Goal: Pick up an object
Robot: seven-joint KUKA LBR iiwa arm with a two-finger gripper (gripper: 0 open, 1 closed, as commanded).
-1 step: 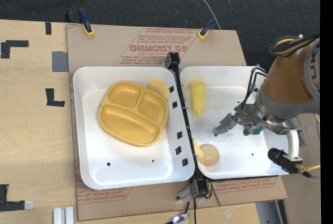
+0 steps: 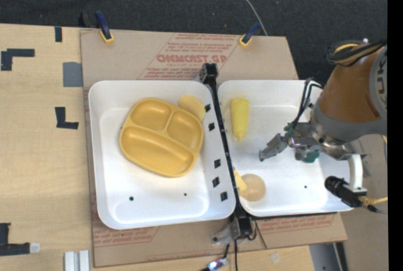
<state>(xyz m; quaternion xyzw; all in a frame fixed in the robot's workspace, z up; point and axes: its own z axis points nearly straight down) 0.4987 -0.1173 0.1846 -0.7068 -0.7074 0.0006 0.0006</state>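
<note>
Yellow things lie split between the two bins: a divided tray (image 2: 162,136) and a small lump (image 2: 191,104) in the left bin (image 2: 104,156), a corn cob (image 2: 239,117) and a pale disc (image 2: 252,187) in the right bin (image 2: 286,200), loose for grabbing. The pincer (image 2: 271,150) hangs low over the right bin's middle; whether it is wide or narrow I cannot tell. The cob lies near, up-left; the disc below-left.

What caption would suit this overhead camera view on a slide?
Grey arm's gripper hovers in the right white bin near a yellow corn cob; yellow divided plastic tray fills the left bin.
</note>
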